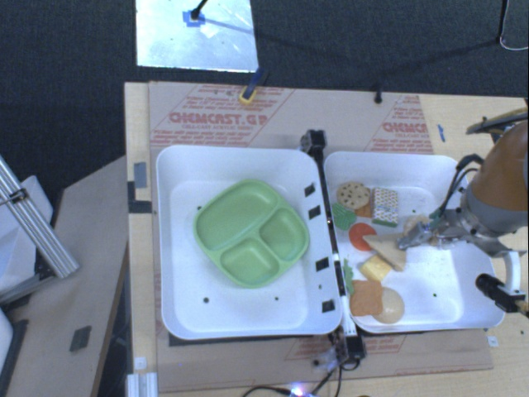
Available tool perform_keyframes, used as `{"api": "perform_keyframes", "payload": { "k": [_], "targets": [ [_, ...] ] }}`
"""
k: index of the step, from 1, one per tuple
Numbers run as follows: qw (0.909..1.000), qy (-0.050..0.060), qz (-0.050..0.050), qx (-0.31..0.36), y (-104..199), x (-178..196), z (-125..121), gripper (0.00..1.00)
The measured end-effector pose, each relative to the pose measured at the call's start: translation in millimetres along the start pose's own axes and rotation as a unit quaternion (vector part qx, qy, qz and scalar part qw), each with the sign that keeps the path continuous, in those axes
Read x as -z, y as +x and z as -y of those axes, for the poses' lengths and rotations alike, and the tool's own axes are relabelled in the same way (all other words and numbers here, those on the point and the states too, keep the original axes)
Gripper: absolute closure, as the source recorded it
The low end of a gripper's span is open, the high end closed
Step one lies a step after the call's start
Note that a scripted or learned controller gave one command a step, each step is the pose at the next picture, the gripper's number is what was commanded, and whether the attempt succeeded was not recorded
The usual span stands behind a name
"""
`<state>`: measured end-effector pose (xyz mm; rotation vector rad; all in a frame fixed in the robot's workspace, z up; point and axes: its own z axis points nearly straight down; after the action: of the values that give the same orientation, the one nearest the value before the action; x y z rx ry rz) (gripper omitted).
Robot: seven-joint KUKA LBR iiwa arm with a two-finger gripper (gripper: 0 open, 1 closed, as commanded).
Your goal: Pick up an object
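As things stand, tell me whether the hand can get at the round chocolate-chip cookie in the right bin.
Probably yes. The hand hovers low over the same white bin, and the round chocolate-chip cookie lies uncovered at the pile's far corner, nothing stacked on it.

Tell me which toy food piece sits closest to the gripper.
The pale tan wedge: the gripper hovers at its edge, nearer than the red disc or cookie.

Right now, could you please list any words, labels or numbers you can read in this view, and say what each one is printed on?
"CHEMCAST GP": red print, upside down, on the brown protective sheet behind the left bin.
A second red print of the same kind on that sheet, behind the right bin: too blurred to read with certainty.
The toy foods, the green tray and the gripper show no legible text.
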<state>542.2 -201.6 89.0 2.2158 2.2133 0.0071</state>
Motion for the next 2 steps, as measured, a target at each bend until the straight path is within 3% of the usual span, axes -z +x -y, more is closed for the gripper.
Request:
{"api": "perform_keyframes", "payload": {
  "k": [1, 2],
  "targets": [
    [1.0000, -0.001, 0.000, 0.000, 0, 10, 0, 1.00],
    [1.0000, 0.002, -0.001, 0.003, 7, 70, 0, 1.00]
  ]
}}
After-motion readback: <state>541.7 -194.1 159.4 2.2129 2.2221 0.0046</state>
